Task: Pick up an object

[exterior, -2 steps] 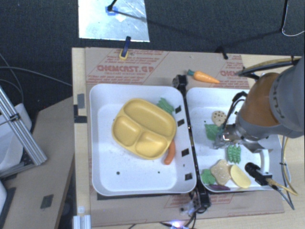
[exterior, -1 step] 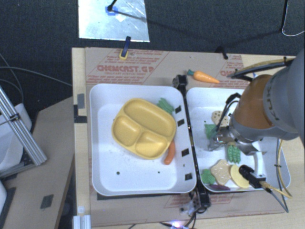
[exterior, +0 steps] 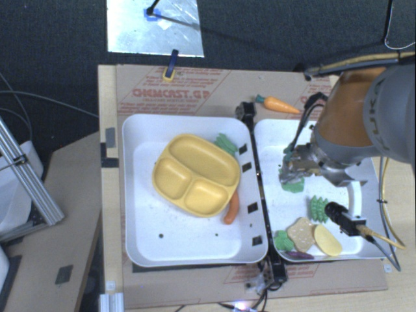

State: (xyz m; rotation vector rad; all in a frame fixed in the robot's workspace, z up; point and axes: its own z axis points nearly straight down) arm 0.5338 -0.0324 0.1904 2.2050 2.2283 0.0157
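— Your gripper (exterior: 291,169) hangs right of centre in the frame, low over the right bin (exterior: 272,142). I cannot tell from this angle whether it is open or closed.
— What is under it?
— A green piece (exterior: 294,186) lies at its lower edge. You cannot make out whether the two touch.
— What else is in that bin?
— Toward the lower right of the frame you have a spiky green item (exterior: 318,207), a tan slice (exterior: 301,234), a yellow oval (exterior: 327,240) and a purple sliver (exterior: 296,255).
— And the left bin (exterior: 149,233)?
— A yellow divided plate (exterior: 195,174) sits there with a green item (exterior: 226,142) at its upper right and an orange stick (exterior: 231,210) at its lower right. A carrot (exterior: 281,104) lies outside, above the right bin.
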